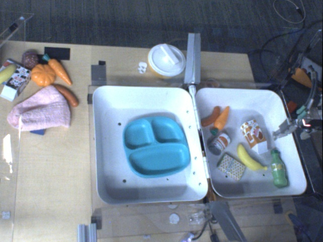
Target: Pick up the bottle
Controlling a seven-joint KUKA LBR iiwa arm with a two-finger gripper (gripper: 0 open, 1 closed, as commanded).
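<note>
Two bins sit side by side on the table (50, 185): the left bin (108, 150) carries a blue tray (156, 146), and the right bin (282, 107) carries the small items. The bottle (277, 168), green, lies near that bin's front right corner, just beside the yellow banana (251, 157) but apart from it, so its far side is free for a grip. A carton (253, 133), a can (219, 141), a checkered pouch (231, 166) and two carrots (216, 117) lie further left, well away from the reach. The hand (288, 127) hangs at the bin's right rim, above and behind the bottle, not touching it; I cannot tell whether it is apart or together. Judging by this, the grasp is not yet begun, and the nearby wall may crowd the approach
</note>
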